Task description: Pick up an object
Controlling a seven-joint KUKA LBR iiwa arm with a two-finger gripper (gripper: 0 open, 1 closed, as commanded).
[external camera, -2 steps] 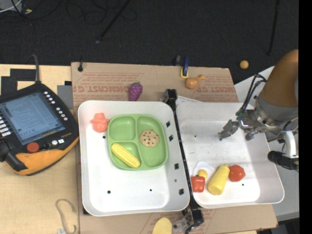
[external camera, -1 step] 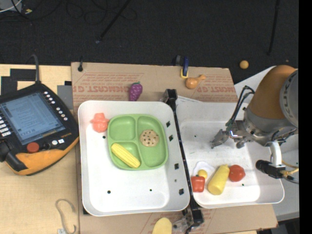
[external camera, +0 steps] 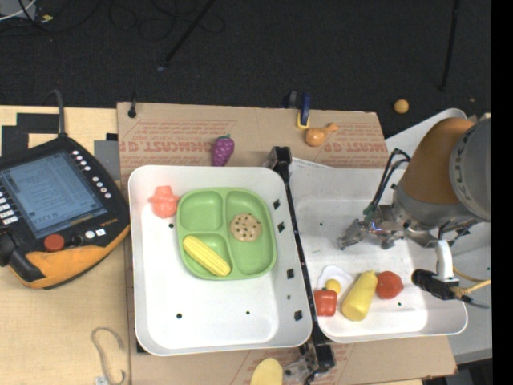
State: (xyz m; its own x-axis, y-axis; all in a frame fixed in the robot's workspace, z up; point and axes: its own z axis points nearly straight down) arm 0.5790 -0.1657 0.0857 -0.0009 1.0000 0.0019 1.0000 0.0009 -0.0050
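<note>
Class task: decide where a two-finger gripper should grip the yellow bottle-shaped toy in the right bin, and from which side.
Probably grip the yellow bottle across its middle, coming from above. It lies flat and slanted, so its long sides are exposed there, though the red tomato crowds its upper end.

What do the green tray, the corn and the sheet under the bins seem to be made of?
Green tray: probably moulded plastic, with an even colour, a slight sheen and rounded dividers.
Corn: likely a plastic or rubber toy, uniformly yellow and smooth, with moulded kernels.
Sheet: corrugated cardboard, matte brown with red printed letters and a raw cut edge.
</note>
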